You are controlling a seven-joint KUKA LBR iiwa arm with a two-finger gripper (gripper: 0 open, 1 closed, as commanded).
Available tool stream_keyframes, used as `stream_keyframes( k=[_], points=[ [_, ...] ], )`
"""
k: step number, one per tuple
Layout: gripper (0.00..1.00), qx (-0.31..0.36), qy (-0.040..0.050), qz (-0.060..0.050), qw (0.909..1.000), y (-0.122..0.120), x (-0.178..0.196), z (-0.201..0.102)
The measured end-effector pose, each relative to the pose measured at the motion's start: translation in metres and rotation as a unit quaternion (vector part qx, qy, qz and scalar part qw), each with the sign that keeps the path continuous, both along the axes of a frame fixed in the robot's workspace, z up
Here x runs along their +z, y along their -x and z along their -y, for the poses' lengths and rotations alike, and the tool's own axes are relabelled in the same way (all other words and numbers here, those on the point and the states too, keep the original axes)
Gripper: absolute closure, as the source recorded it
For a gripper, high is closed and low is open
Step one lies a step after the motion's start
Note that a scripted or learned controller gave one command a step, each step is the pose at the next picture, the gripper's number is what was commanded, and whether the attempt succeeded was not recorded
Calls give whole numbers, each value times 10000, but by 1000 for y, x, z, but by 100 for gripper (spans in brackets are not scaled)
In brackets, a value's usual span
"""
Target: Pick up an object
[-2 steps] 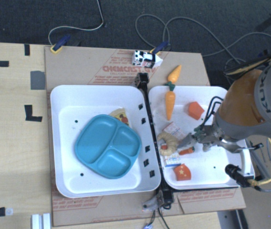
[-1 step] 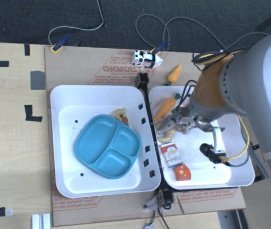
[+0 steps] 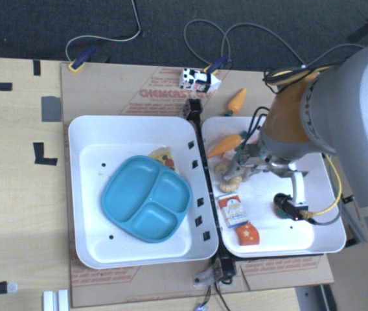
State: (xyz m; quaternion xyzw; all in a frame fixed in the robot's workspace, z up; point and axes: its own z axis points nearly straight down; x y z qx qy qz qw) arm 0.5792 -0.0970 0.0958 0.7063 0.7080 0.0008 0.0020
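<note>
Okay, camera view from above: I see my arm (image 3: 300, 118) reaching in from the right over the right bin (image 3: 320, 241), orange band above the wrist, gripper (image 3: 239, 164) down low at the bin's upper left part. It sits right at a pale lumpy item (image 3: 228, 177) and just below an orange carrot-like piece (image 3: 225, 145); I can't tell how the gripper is set or whether it has anything. Lower in the same bin I see a small red-and-white carton (image 3: 233, 211) lying flat, and just below it a red-orange piece (image 3: 249, 235). Left bin (image 3: 83, 173) holds a blue divided plate (image 3: 146, 198), tilted, with a small yellowish item (image 3: 163, 156) touching its upper edge. Outside the bins, on the cardboard above the right bin, I see another small orange piece (image 3: 236, 100) and a black-and-white cube (image 3: 195, 80).
</note>
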Motion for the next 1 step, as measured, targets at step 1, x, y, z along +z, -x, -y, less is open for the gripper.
stream_keyframes(
  k=[1],
  points=[
    [100,-2,-7,-16,10000,-33,89,-39]
  ],
)
